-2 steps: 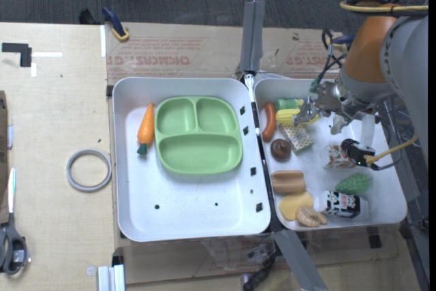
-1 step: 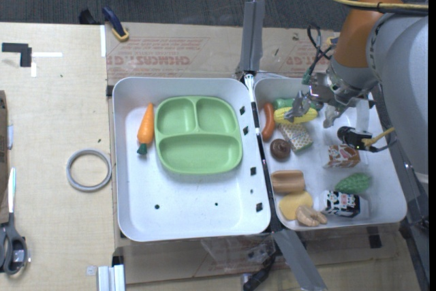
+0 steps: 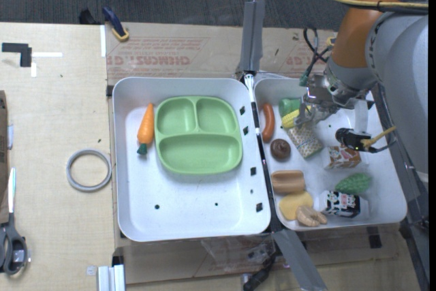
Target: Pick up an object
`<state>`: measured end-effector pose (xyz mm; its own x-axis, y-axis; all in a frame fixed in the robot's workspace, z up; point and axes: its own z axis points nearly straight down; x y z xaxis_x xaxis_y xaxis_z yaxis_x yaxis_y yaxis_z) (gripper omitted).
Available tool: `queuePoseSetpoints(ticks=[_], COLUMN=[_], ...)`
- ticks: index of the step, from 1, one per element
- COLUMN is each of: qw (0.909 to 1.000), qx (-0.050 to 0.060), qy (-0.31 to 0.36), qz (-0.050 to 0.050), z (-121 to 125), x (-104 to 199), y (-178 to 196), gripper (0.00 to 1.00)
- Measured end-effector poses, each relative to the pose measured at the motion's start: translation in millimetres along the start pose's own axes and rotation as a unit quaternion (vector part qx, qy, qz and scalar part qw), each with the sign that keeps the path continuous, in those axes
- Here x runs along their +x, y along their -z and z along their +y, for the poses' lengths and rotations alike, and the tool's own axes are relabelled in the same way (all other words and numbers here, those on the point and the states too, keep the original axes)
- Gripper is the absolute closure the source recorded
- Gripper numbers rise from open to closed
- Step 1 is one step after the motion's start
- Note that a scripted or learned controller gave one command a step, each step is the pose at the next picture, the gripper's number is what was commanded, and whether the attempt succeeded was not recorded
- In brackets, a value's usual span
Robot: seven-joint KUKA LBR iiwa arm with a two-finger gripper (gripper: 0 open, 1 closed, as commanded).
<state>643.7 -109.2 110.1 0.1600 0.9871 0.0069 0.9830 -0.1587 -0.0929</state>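
My gripper hangs low over the back of the right bin, below the grey arm's orange band. Its tip is right beside a yellow corn piece and a green toy, and just above a speckled wedge. I see nothing lifted clear of the bin. A red sausage lies to the gripper's left along the bin wall.
The right bin also holds a brown donut, a bun, a yellow cheese piece, a cow-print carton, a green leaf toy and a small box. In the left bin are a green divided plate and a carrot.
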Motion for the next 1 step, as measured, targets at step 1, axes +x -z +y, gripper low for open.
queuePoseSetpoints(ticks=[1], qw=[0.9975], qx=[-0.047], qy=[-0.053], qz=[-0.001], z=[-3.6], x=[73.1], y=[82.2], gripper=[1.0])
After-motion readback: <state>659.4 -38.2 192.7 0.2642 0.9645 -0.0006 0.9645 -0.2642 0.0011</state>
